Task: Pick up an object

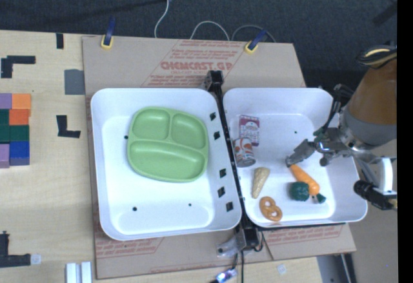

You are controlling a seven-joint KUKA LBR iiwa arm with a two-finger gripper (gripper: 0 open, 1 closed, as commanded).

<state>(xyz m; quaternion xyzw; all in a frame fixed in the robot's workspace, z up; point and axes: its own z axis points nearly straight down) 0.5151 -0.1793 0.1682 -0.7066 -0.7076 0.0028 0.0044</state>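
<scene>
The right bin [284, 98] holds a small red-and-white can [246, 140] lying by the divider, a pale corn cob [259, 182], a brown pretzel [271, 209] and an orange carrot with a green top [305, 184]. My gripper [308, 151] hangs over the right side of that bin, just above and left of the carrot's orange end. One grey finger [297, 155] points down-left toward the bin floor. Nothing shows between the fingers. The arm's orange band [377, 91] sits at the right edge.
The left bin [106, 165] bears a green divided plate [169, 144]. Black clips run along the divider [222, 146] between the bins. Coloured blocks [14, 130] lie on the bench at far left. Cardboard [193, 59] underlies both bins.
</scene>
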